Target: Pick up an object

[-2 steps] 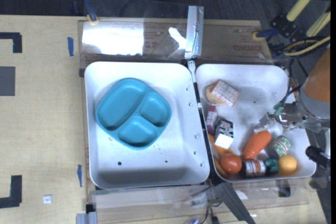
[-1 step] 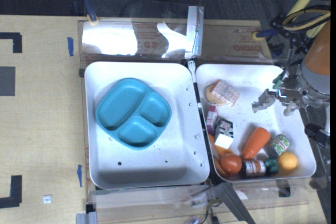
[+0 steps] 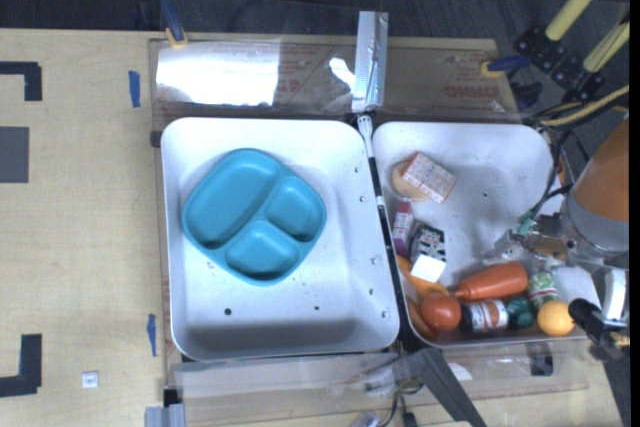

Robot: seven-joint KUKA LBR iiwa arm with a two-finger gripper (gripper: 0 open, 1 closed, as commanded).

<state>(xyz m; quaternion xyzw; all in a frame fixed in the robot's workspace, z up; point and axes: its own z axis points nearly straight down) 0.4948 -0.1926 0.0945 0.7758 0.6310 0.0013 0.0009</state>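
Observation:
The right bin [image 3: 480,140] holds several small items. A pink-and-white box [image 3: 430,177] lies on a tan round piece near the bin's back left. An orange sausage-shaped toy [image 3: 492,281], a red tomato [image 3: 440,312], a dark bottle with a red label [image 3: 490,316] and a yellow ball [image 3: 555,317] crowd the front edge. A white block [image 3: 428,269] and a black-and-white packet [image 3: 428,239] lie by the left wall. My gripper [image 3: 537,241] hangs at the bin's right side, just above and right of the orange toy, under the arm's orange band [image 3: 608,177].
The left bin [image 3: 195,315] bears a blue divided plate [image 3: 255,214]. A small purple bottle [image 3: 402,225] leans by the divider between the bins. Clear plastic sheets stand behind both bins. Yellow poles and cables cross the upper right corner.

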